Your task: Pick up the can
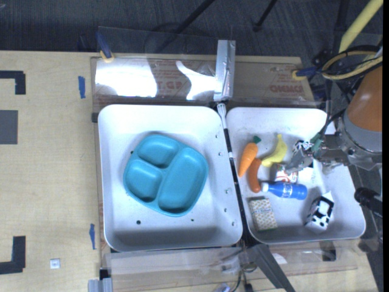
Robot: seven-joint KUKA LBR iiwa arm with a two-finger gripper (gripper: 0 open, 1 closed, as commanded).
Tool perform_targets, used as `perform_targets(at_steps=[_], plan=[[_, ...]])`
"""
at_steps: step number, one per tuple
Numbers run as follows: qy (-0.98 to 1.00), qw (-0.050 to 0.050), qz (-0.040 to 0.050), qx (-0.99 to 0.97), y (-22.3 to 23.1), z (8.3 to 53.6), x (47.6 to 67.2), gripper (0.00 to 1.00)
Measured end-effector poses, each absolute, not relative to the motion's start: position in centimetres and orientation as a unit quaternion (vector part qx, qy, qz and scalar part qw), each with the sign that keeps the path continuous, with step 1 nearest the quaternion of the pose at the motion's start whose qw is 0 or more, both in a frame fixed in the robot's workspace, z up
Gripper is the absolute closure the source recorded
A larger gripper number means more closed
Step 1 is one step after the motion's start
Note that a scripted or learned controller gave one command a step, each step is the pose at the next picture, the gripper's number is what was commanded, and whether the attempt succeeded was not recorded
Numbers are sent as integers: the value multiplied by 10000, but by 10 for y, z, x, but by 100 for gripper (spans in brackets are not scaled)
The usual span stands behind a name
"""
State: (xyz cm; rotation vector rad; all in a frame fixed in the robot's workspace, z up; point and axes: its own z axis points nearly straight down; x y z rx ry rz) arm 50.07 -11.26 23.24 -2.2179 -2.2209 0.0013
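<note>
The can (283, 176), small with red and white markings, lies in the right bin (346, 224) among other items. It sits just above the blue bottle (289, 191) and right of the orange sausage-like toy (254, 175). My gripper (302, 155) reaches in from the right and hangs just above and to the right of the can, close to it. The grey wrist (337, 151) and orange band (369, 105) sit behind it at the bin's right wall. The gripper's body partly hides the can's far side.
The right bin also holds a carrot (247, 157), a yellow banana (276, 151), a tan patterned block (262, 213) and a black-and-white cow toy (320, 213). A blue divided plate (165, 174) lies in the left bin (115, 224). Cables hang at upper right.
</note>
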Motion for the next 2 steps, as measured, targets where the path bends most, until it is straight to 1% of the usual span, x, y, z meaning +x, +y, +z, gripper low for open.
perform_targets(at_steps=[1,2], plan=[[-6835,-5,1,-7299,-71,386,496,0],[-7992,-24,-7,-6011,-78,435,481,0]])
